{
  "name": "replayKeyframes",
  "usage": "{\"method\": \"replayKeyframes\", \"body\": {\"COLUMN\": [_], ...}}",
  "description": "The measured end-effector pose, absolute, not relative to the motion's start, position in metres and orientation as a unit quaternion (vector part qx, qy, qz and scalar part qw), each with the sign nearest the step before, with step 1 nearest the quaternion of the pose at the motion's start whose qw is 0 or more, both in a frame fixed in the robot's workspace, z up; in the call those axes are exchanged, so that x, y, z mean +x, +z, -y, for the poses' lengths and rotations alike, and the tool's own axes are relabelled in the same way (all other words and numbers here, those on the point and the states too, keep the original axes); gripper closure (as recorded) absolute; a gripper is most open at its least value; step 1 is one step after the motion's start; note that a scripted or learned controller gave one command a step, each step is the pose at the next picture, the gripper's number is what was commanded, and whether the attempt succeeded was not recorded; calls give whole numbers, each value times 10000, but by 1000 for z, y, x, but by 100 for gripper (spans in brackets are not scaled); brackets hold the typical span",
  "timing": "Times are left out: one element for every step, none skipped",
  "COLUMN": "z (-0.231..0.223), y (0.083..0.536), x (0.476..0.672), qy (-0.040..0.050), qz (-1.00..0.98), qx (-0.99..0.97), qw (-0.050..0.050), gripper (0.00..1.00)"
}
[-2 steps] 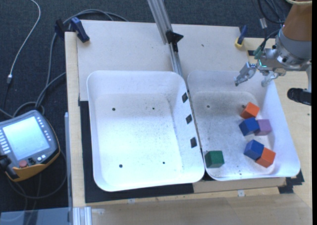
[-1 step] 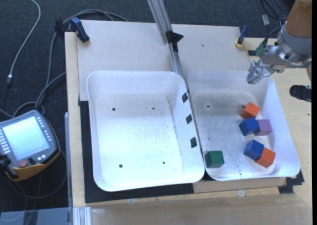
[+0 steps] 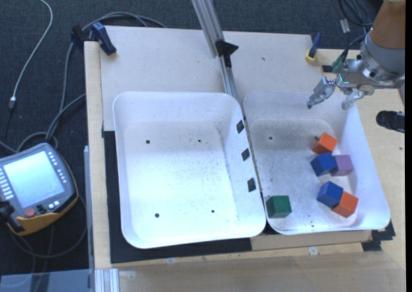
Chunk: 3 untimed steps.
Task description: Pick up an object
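Wooden bench [image 3: 167,59] carries two white bins – gripper [image 3: 333,96] hovers over right bin [image 3: 283,107] far edge, fingers apart, holding nothing – orange block [image 3: 325,143], blue, purple, green blocks [image 3: 279,206] lie below

A pale wooden surface [image 3: 161,59] fills the frame's middle, over dark carpet [image 3: 51,59]. At lower left lies a teach pendant [image 3: 35,184] with a lit screen and orange trim, its grey cables [image 3: 71,110] looping above. A slanted aluminium rail [image 3: 205,11] descends from top centre. Blue clamps sit at the surface's upper-left corner [image 3: 103,36] and upper right [image 3: 314,46].
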<state>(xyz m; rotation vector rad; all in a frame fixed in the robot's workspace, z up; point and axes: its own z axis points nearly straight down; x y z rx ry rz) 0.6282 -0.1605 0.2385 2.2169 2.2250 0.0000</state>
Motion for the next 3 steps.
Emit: {"method": "replayKeyframes", "body": {"z": [195,180,180], "y": [97,100,111], "x": [620,583,585], "qy": [-24,-6,11], "qz": [-7067,-7068,-7070], "qx": [7075,7074,7073], "qw": [-43,-21,7], "gripper": [0,0,100]}}
